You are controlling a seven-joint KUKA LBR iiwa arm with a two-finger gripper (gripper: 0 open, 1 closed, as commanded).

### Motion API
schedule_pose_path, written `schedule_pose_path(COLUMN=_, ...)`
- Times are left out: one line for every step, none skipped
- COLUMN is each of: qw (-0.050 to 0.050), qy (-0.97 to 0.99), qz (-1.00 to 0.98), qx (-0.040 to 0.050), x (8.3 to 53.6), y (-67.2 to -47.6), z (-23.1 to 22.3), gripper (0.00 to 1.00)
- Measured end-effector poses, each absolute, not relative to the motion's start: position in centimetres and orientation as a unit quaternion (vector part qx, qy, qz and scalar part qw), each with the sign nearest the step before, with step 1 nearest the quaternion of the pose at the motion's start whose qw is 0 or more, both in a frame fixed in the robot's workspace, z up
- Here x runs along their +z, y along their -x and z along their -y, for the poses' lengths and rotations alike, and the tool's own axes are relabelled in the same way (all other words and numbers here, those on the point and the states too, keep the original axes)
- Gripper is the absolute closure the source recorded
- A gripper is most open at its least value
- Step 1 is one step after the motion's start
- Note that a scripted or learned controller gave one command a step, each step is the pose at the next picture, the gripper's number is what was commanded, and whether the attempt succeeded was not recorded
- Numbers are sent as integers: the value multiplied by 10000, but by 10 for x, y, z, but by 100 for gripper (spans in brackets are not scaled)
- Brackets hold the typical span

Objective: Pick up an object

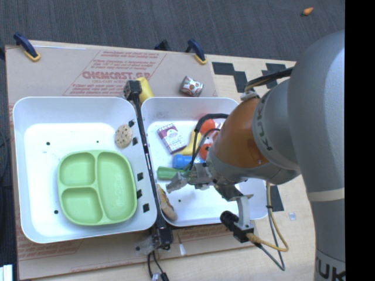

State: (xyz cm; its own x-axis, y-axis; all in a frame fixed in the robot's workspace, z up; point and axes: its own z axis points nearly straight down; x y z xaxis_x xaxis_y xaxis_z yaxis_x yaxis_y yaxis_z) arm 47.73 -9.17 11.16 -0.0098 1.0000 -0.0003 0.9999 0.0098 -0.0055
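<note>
My gripper [177, 182] hangs low over the middle of the right bin [202, 214], at the end of the grey arm with its orange band [237, 142]. Just left of it lies a green object [166, 172], with a blue object [181, 160] right above that. The gripper is very close to both, and I cannot tell whether it touches them. A red and white small box [170, 138] lies at the bin's upper left. An orange object [205, 149] peeks out beside the wrist. A tan piece [166, 207] rests against the bin's lower left wall.
The left bin [35, 127] holds a green divided plate [96, 187] and a round cookie [123, 135]. On the cardboard behind the bins sit a crumpled can [191, 86] and a yellow and black tool [137, 89]. The arm covers the right bin's right half.
</note>
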Motion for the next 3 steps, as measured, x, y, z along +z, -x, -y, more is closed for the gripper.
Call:
schedule_pose_path(qw=24, qy=7029, qz=7113, qx=18, x=122, y=-478, z=92, gripper=100)
schedule_pose_path(qw=24, qy=7028, qz=7113, qx=20, x=122, y=-478, z=92, gripper=0)
schedule_pose_path(qw=-1, qy=7063, qz=7079, qx=14, x=92, y=-478, z=93, gripper=0)
